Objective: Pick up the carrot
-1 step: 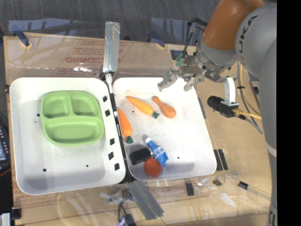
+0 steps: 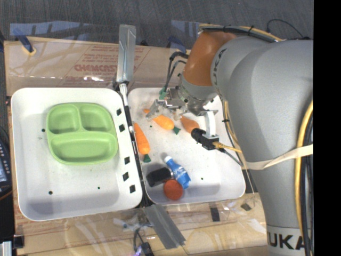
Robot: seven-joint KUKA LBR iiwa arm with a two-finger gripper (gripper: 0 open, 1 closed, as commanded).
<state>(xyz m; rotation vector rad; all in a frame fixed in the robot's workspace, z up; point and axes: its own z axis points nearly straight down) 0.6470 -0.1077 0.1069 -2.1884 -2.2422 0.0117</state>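
Three orange carrot pieces lie in the right bin (image 2: 226, 169). A long carrot (image 2: 141, 138) rests along the bin's left wall, its green end pointing toward me. A shorter carrot (image 2: 163, 122) sits near the bin's middle, and another (image 2: 189, 124) lies just to its right. My gripper (image 2: 166, 103) hangs low over the bin's far part, just above and behind the middle carrot. The orange wrist band (image 2: 204, 59) and the grey arm cover the bin's right side. No carrot is visibly lifted.
At the near end of the right bin lie a black block (image 2: 157, 175), a blue and white bottle (image 2: 177, 172) and a red ball (image 2: 173, 190). A green divided plate (image 2: 82, 132) sits in the left bin (image 2: 32, 191). A black-clipped divider (image 2: 129, 143) separates the bins.
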